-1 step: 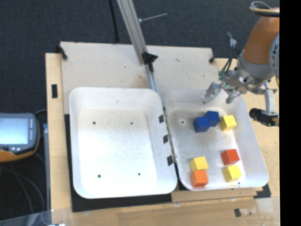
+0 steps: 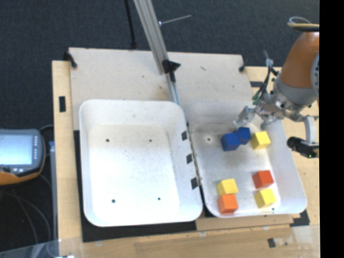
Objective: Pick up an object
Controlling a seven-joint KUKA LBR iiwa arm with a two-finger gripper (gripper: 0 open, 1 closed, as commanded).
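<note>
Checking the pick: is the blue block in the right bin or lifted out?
In. The blue block lies on the right bin's floor beside a yellow block, with the gripper just above it.

A robotics lab: a wooden table (image 2: 123, 74) on dark carpet (image 2: 54, 15) carries two white bins (image 2: 91, 117), an aluminium mast (image 2: 150, 26), and a teach pendant (image 2: 19, 152) alongside.

My wrist's orange band (image 2: 299, 58) looked glossy above dull grey metal, and both white bins (image 2: 134, 160) showed smooth, scuffed, speck-marked plastic. The blue block (image 2: 235, 138) and yellow cube (image 2: 261, 140) appeared matt, the bench (image 2: 156, 74) pale, rough board.
</note>
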